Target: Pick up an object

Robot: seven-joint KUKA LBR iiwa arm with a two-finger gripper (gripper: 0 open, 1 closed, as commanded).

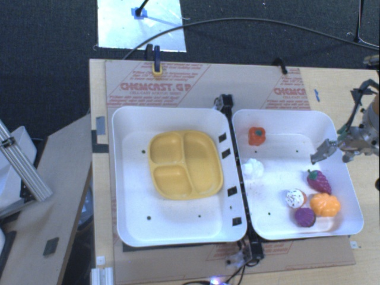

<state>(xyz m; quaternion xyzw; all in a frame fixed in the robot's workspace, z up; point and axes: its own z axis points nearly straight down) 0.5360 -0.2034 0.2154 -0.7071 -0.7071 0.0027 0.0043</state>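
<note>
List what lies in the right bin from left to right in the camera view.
White lump → orange toy → white-and-brown toy → hand, hanging above the bin. The purple and orange fruits farther right overlap in order.

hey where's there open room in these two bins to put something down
Right bin: bare floor between the orange toy, the white lump and the claw. Its near-right corner is crowded with toys. Left bin: bare margins all around the yellow tray, widest along the near edge.

Evenly, brightly lit from overhead; faint soft shadows inside the white bins [178, 230]; glare on the foil sheet [139, 16] beyond the bench's far edge; slightly soft focus.
</note>
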